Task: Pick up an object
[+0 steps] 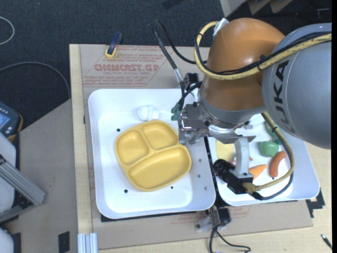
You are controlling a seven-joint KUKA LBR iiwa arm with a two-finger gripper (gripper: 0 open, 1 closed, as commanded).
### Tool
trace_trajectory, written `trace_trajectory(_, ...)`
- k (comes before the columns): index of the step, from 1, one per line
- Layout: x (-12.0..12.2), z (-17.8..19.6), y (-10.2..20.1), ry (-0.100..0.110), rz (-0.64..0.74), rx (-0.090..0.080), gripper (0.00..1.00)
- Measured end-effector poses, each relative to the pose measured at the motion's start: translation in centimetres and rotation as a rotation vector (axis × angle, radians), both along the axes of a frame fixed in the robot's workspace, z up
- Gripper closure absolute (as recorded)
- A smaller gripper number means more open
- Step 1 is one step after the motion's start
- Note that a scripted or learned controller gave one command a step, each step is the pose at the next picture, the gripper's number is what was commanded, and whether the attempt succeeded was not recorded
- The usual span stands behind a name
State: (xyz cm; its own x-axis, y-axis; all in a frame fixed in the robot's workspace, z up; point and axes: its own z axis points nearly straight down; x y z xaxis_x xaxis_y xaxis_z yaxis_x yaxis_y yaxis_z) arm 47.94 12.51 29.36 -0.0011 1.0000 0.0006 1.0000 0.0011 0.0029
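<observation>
A yellow divided plate (152, 154) lies in the middle of the left bin (102, 141), with a small white object (146, 112) just beyond it. My gripper (186, 132) hangs below the orange wrist, over the plate's right edge near the wall between the bins. The arm hides much of the right bin (308, 181). There I see a green piece (269, 148), a red-orange sausage shape (276, 164), a small orange piece (258, 169) and part of a pale yellow item (225, 152).
The grey and orange arm (247, 73) covers the back of the right bin. Both bins rest on a brown board (131, 65) with a blue and yellow clip (112, 45) at its far edge. Cables run near the bench's front.
</observation>
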Motion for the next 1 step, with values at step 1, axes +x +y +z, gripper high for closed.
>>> trace_trajectory(1,0.09,9.77,2.33,-0.009,0.003,0.004,1.00)
